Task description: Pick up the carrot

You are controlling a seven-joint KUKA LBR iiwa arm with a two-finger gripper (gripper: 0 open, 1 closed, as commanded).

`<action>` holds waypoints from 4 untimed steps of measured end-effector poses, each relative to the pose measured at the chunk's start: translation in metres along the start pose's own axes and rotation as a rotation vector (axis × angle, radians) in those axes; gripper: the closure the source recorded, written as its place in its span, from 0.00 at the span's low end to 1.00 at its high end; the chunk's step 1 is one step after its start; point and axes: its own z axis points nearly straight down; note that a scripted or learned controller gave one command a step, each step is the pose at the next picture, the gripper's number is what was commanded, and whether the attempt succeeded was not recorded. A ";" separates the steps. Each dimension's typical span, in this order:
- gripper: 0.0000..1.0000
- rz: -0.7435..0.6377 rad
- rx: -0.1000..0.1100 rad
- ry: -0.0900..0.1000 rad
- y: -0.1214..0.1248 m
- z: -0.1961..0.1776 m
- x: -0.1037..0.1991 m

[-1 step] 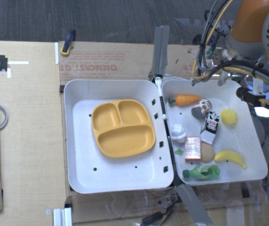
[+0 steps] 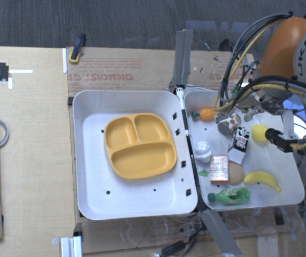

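The small orange carrot with a green tip lies at the right bin's far-left corner; the gripper hangs just beside it (grip state: cannot tell). Approach step, I judge; next, centre over it and descend.

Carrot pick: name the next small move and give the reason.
Probably shift the gripper toward the carrot and centre above it. The carrot lies at the right bin's far left corner, apart from the gripper, which hangs beside it over the clutter.

Plate in left bin
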 end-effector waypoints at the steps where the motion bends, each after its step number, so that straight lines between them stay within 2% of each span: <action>1: 0.00 -0.115 -0.003 -0.001 0.047 -0.024 0.034; 2: 1.00 -0.114 -0.003 -0.003 0.047 -0.033 0.032; 3: 1.00 -0.113 -0.003 -0.005 0.048 -0.041 0.031; 4: 0.00 -0.113 -0.002 -0.005 0.048 -0.041 0.031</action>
